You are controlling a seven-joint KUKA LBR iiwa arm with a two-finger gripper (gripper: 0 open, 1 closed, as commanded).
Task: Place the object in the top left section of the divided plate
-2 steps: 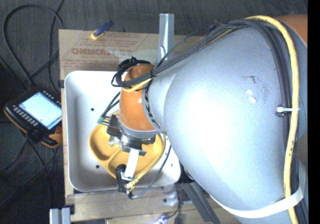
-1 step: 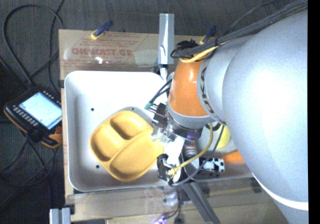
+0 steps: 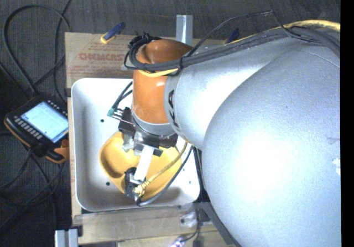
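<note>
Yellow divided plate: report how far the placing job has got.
Done: nothing I can confirm; the grey arm hides much of the round yellow divided plate in the shallow white bin. In hand: the pincer hangs over that plate. Left: placing into the top left section, which I cannot verify.

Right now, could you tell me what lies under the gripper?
A yellow plate in the white bin lies under the gripper; its left and lower edges show. The arm covers its middle, so its sections and anything on them are hidden.
</note>
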